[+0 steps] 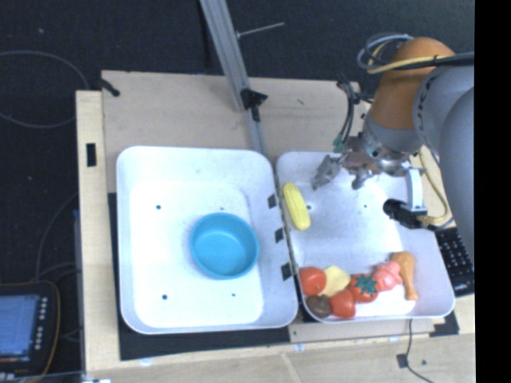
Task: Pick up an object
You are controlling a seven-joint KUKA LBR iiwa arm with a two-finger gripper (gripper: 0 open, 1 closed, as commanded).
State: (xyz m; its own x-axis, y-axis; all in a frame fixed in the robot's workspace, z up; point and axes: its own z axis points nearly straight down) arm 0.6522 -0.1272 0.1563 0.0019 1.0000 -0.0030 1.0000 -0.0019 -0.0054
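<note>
White plastic fills the near edge of the bench, where the right bin [363, 214] holds a huddle of toy food along its front wall: a red tomato [312, 280], a pale yellow piece [336, 278], a dark brown piece [318, 305], a second red piece [343, 304], a strawberry-like piece with green leaves [366, 286], a pink piece [386, 276] and an orange drumstick [406, 272] leaning at the right end, all touching or nearly so. Level with them to the left, a blue bowl [224, 245] sits upright, alone in the left bin [144, 238]. Farther back, a yellow corn cob [296, 206] lies by itself against the right bin's left wall, well apart from the pile. Beyond that, my gripper [342, 171] hangs over the far end of the right bin, its two fingers spread apart and grasping nothing, with the corn cob the nearest object to it. My orange band [403, 78] sits behind, above the wrist.
</note>
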